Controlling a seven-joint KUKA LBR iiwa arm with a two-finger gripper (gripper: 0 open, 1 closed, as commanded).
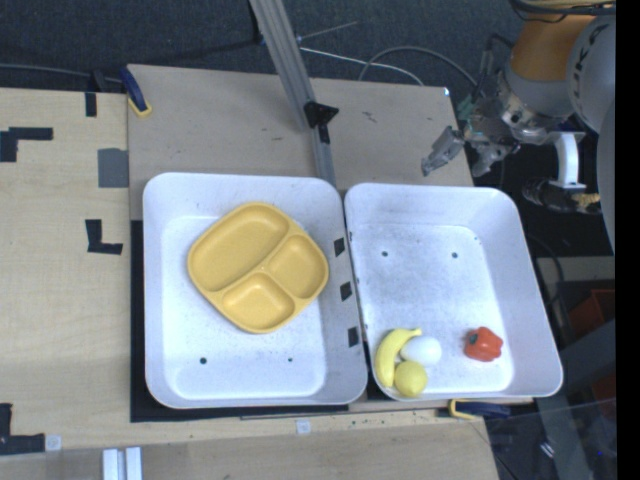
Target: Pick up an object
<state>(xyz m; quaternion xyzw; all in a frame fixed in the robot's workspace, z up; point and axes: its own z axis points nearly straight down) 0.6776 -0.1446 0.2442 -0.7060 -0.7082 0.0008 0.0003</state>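
The things to pick from all sit in the right bin [520, 268], down at its near edge. A yellow banana [392, 347] curves there with its long side running up and down the bin, and a white egg [424, 350] and a yellow lemon [410, 378] are tucked right against it. A small red pepper [483, 344] sits by itself a little way to their right, with bare white floor all round it.

The left bin [160, 298] holds a yellow plate with three parts [258, 266], lying flat.

The gripper [462, 152] hangs just past the far edge of the right bin, near its top corner. Its two fingers look spread apart and there is nothing between them.

So the fruit lies well away from the hand, straight down the bin toward the near side. I think the hand has to come across the whole bin and then go down. The pepper looks like the easy one, since nothing crowds it
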